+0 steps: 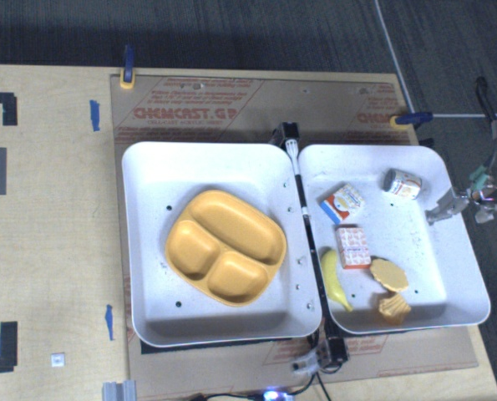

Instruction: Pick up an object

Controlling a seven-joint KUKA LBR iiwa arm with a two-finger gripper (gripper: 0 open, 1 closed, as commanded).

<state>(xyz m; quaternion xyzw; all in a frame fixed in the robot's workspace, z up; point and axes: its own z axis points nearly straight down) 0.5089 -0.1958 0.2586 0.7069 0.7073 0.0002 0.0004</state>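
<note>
While two white bins (139, 224) are borne by the pale wooden worktop (48, 224), dark carpet (231, 15) is seen behind; the claw's (461, 203) state cannot be told.

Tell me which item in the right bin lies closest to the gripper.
The small silver can, in the far right corner; the gripper is beside it, while the other items lie further left.

The yellow plastic divided tray (224, 246) lies in the left white bin (139, 249). In the right white bin (457, 249), the small silver can (402, 184) lies far, the yellow plastic banana (335, 281) near left, and the red-and-white box (352, 246) between them.
</note>
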